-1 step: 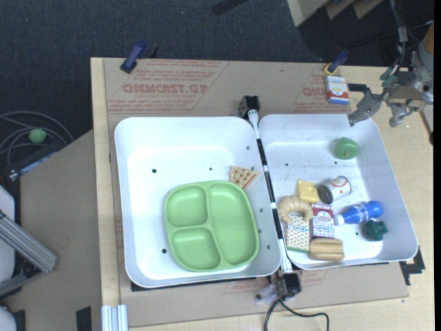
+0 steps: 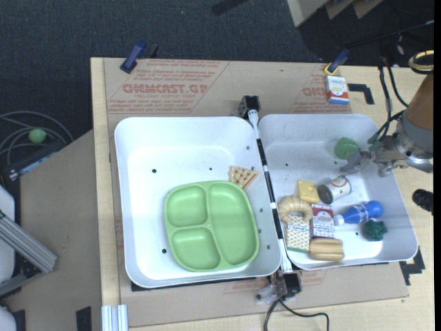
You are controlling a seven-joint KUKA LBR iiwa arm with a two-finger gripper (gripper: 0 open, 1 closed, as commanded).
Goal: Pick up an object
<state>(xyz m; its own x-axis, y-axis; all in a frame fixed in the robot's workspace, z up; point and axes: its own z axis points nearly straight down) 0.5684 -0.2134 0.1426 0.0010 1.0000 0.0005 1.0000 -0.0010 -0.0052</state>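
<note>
End effector (image 2: 360,158): over right bin (image 2: 289,131), beside green ball (image 2: 346,147); grip state cannot be told. Left bin (image 2: 138,185): green divided plate (image 2: 209,225), waffle (image 2: 242,176).

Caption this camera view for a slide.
Gripper hovers beside a green ball in the right bin of toy food.

Two shallow white plastic bins (image 2: 138,185) look smooth and faintly glossy. The green three-compartment plastic plate (image 2: 210,225) has a satin sheen. The brown printed cardboard sheet (image 2: 172,88) beneath is matt; the dark carpet floor (image 2: 103,12) looks rough.
</note>
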